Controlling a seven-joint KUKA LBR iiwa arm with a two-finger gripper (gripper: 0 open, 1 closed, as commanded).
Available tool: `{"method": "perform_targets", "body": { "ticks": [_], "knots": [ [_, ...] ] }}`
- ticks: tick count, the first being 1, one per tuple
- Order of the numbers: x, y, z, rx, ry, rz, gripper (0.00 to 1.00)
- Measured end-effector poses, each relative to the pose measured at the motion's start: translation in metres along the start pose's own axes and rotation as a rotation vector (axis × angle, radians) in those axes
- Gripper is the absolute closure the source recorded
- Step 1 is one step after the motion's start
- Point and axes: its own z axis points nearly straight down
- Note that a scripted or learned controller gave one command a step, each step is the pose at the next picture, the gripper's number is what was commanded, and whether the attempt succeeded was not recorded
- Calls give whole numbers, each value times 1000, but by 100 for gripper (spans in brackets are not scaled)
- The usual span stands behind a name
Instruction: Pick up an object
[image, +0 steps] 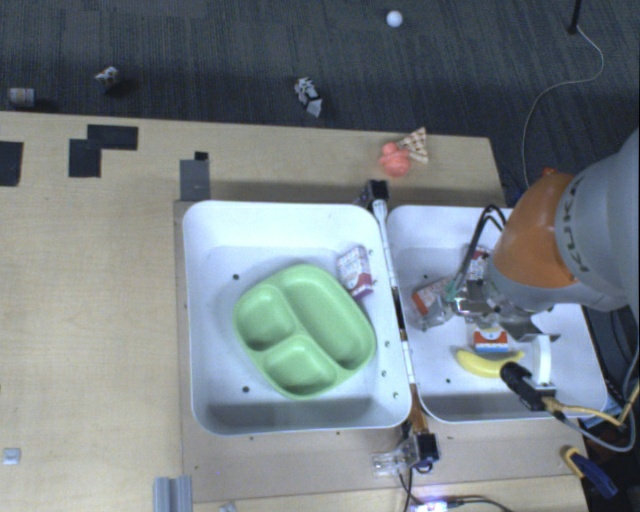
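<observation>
In the right bin (430, 235), my gripper (462, 303) is low over the middle, with the grey arm and its orange band (532, 240) reaching in from the right. Just left of the gripper, touching or nearly touching it, lies a crumpled silvery packet with red print (430, 298). A yellow banana (478, 362) lies below the gripper near the bin's front. A small red, white and blue item (490, 340) sits just above the banana, partly under the wrist.
The left bin (210, 300) holds a green divided plate (303, 328) and a small red and white packet (355, 270) at the plate's upper right. A pink ball (396, 159) and a tan piece (417, 146) lie on the bench behind the bins.
</observation>
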Motion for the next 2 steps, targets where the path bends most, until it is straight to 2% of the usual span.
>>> {"method": "perform_targets", "body": {
  "ticks": [1,2],
  "knots": [
    [2,2,-10,-3,3,-4,100],
    [2,1,-10,-2,3,-4,0]
  ]
}}
